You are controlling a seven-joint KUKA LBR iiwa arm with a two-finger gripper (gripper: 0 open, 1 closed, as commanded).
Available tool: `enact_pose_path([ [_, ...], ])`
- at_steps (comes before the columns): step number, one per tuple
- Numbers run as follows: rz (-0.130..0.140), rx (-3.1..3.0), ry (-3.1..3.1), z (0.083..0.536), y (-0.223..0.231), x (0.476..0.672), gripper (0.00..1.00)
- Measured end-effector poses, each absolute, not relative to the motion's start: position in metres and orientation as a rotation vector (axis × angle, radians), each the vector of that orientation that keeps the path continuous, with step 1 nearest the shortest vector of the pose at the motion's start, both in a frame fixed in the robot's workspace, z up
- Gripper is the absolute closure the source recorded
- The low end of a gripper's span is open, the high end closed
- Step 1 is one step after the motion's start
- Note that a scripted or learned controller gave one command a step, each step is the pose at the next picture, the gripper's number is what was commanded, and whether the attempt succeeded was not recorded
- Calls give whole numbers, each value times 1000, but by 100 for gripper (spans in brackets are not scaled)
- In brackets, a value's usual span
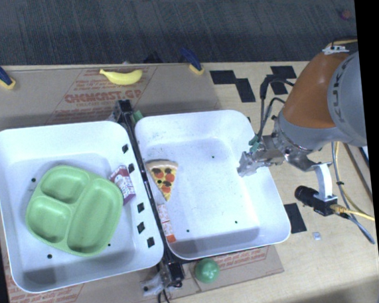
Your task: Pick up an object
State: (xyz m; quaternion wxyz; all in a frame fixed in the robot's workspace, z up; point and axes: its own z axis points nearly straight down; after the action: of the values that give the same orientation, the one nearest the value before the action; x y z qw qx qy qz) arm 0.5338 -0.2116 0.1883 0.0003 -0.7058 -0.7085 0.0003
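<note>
A toy pizza slice (163,178) lies at the left side of the right bin (214,238), close to the divider. In the left bin (20,263) sits a green divided plate (74,209), with a small dark red packet (123,183) at its right edge. My gripper (247,162) hovers over the right bin's right rim, well to the right of the pizza slice. Nothing shows between its fingers.
A yellow banana (122,75) lies on the cardboard behind the bins. A green ball (206,270) rests on the bench in front of the right bin. Blue clamps (0,72) hold the cardboard's back edge. Cables (345,212) trail at the right.
</note>
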Motion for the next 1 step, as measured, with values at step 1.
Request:
enact_pose_path([
  [1, 1, -2216, -2225, 226, -211, 477, 100],
])
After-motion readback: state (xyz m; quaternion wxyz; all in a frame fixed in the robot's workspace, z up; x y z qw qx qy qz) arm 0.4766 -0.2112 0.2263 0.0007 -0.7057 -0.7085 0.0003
